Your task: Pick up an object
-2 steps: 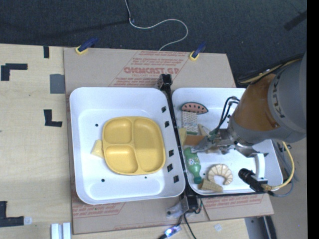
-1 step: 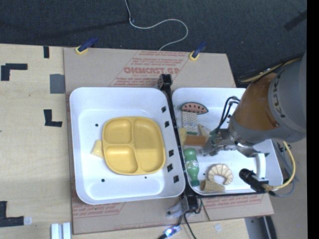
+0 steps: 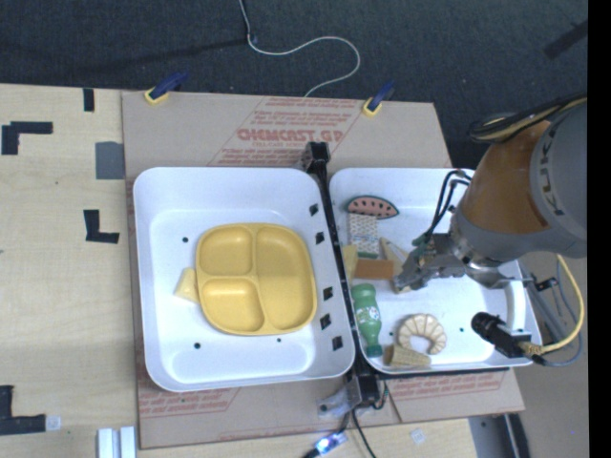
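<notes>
Over the right bin (image 3: 449, 184) I have the gripper (image 3: 412, 273) lowered among the clutter, close to a brown block (image 3: 374, 269) that lies beside the bin's left wall. I cannot tell whether it is open or closed, and I see nothing held in it. Candidate objects all sit in this bin: a watermelon slice (image 3: 371, 207) near the top, a patterned card (image 3: 363, 228) below it, the brown block, a green bottle (image 3: 366, 315) along the divider, a croissant (image 3: 423, 333) near the bottom edge, and a tan wedge (image 3: 407, 356) at its side. I judge the step in hand to be the approach to a grasp, with the brown block the nearest target. My next move calls for settling over one object, closing on it, and lifting straight up clear of its neighbours. The left bin (image 3: 158, 284) carries a yellow divided plate (image 3: 256, 278) with a yellow slice (image 3: 186, 283) partly tucked under its left edge. The arm's wrist hides part of the right bin's floor and right wall.
</notes>
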`<action>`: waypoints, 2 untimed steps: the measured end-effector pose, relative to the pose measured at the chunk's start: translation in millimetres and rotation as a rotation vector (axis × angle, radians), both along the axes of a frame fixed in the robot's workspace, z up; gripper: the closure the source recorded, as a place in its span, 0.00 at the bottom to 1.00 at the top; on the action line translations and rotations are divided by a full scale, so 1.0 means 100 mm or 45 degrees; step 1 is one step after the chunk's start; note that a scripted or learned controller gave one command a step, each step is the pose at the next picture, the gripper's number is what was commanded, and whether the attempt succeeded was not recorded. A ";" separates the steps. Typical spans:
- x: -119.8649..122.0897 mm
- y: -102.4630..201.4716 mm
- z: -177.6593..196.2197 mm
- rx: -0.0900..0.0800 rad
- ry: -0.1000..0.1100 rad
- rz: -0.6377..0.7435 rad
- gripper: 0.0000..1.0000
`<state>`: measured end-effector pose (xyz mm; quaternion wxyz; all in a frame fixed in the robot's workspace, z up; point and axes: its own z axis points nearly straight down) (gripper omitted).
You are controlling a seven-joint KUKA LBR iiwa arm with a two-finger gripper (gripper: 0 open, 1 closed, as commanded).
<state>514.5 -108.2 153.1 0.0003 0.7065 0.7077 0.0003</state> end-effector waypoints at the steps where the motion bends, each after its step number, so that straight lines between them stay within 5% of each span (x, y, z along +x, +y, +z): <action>1: -0.07 -0.07 0.50 -0.001 -0.002 -0.002 1.00; 2: -0.07 -0.06 0.72 0.000 0.001 -0.001 1.00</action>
